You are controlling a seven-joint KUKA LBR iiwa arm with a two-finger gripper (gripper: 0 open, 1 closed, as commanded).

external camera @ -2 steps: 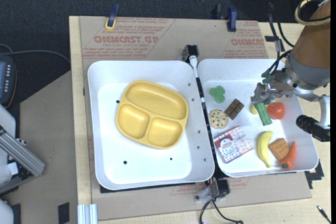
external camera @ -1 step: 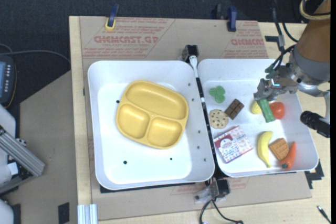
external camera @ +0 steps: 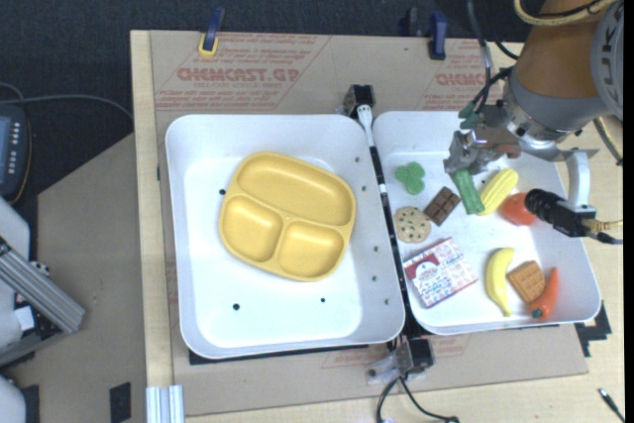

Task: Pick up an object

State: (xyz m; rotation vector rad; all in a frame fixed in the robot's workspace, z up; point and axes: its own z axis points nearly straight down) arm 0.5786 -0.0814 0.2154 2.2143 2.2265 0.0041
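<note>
My gripper (external camera: 469,157) hangs over the upper middle of the right bin (external camera: 584,258), just above a green pickle-shaped toy (external camera: 469,192) and a yellow corn cob (external camera: 499,184). Around them lie a green leafy toy (external camera: 411,177), a brown chocolate piece (external camera: 442,205), a round cookie (external camera: 411,225) and a red toy (external camera: 517,208). Nearer the front lie a red and white packet (external camera: 437,272), a banana (external camera: 497,279), a brown cracker (external camera: 527,280) and an orange carrot (external camera: 550,292). Nothing shows in the gripper's grasp.
The left bin (external camera: 198,243) holds a yellow divided plate (external camera: 287,215). A black cable and connector (external camera: 560,211) trail from the wrist over the right bin's right side. Clamps (external camera: 209,37) sit at the bench's far edge.
</note>
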